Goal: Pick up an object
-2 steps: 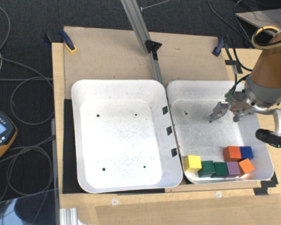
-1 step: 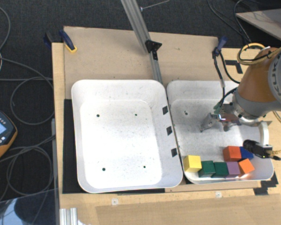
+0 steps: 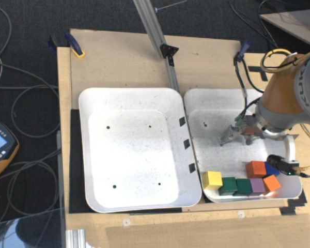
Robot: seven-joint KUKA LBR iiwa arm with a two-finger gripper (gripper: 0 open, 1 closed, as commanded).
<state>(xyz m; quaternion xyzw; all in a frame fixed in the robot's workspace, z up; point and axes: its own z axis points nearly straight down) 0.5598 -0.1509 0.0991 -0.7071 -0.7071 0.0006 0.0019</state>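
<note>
My gripper [image 3: 235, 137] hangs over the middle of the right bin [image 3: 209, 103], its two grey fingers spread open with nothing between them. Several small blocks lie along that bin's front edge: a yellow block [image 3: 213, 179], two green blocks [image 3: 228, 185] [image 3: 243, 186], a purple block [image 3: 258, 185] and an orange block [image 3: 272, 183]. Just behind them sit a red block [image 3: 256, 168] and a blue block [image 3: 272, 170]. The gripper is behind the blocks and touches none of them.
The left bin [image 3: 129, 149] sits beside the right one, with black clips [image 3: 186, 143] on the shared rim. A slanted metal strut [image 3: 155, 30] rises behind the bins. Cables lie on the dark floor to the left.
</note>
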